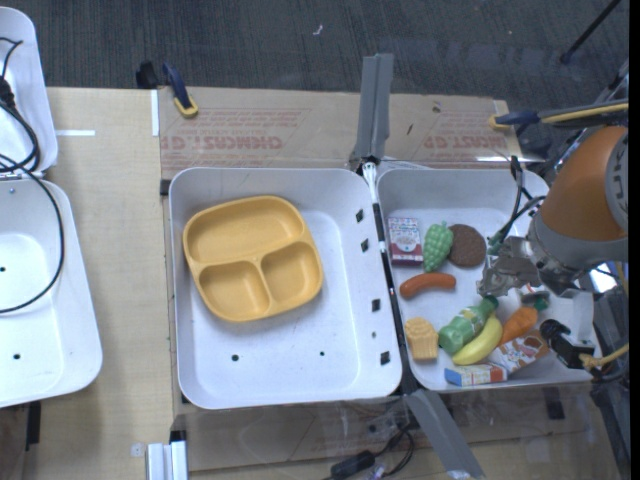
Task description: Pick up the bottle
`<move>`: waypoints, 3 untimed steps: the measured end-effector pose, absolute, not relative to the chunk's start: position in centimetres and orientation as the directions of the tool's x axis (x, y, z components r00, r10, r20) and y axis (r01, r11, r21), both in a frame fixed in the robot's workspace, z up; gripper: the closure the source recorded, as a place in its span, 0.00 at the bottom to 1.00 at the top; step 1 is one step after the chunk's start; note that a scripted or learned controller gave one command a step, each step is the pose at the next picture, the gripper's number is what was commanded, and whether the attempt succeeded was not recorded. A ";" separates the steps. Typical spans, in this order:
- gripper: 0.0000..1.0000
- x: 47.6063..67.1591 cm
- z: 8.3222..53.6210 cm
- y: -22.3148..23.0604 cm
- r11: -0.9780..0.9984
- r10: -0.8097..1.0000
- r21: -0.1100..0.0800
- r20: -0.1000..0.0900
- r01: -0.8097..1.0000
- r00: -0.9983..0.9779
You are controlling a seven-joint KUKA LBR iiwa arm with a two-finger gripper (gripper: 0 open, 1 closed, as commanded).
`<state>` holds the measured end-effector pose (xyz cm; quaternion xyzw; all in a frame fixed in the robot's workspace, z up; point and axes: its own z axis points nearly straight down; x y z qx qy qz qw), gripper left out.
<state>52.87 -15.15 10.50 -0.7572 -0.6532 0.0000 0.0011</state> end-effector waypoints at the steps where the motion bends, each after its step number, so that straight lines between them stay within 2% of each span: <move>1: 0.00 52.9 10.5 -15.2 -0.147 0.989 -0.001 0.001 0.989 0.147; 2: 0.00 51.3 9.1 -11.9 -0.134 0.991 -0.004 0.000 0.991 0.134; 3: 1.00 51.3 9.9 -11.9 -0.138 0.990 -0.005 0.000 0.990 0.138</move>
